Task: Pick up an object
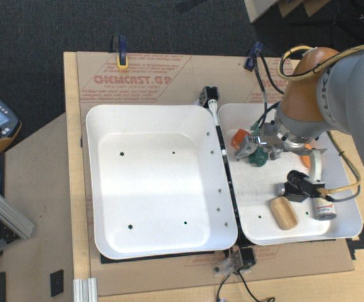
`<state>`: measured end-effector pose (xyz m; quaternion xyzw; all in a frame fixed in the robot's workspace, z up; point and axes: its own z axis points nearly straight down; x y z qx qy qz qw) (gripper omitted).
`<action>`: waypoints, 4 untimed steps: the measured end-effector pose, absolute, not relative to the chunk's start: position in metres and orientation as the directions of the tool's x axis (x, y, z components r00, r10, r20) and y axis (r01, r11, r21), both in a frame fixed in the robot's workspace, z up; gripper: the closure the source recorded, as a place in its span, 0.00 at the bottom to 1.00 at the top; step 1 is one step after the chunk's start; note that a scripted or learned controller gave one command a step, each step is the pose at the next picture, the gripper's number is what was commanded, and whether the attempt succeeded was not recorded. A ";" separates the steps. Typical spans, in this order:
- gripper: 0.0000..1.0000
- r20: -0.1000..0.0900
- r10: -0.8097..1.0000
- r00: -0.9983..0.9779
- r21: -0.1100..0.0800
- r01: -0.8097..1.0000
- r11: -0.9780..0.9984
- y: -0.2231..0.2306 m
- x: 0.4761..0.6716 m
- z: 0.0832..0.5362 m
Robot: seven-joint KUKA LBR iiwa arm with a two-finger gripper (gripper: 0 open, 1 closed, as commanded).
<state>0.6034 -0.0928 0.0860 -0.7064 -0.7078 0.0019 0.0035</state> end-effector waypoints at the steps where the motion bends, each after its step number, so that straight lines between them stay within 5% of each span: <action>1: 0.00 -0.004 1.000 0.002 0.007 1.000 -0.002 -0.128 0.621 0.128; 3: 0.00 0.001 1.000 -0.001 -0.003 1.000 0.001 -0.100 0.594 0.175; 4: 0.00 -0.001 1.000 -0.002 0.003 1.000 0.002 -0.089 0.603 0.185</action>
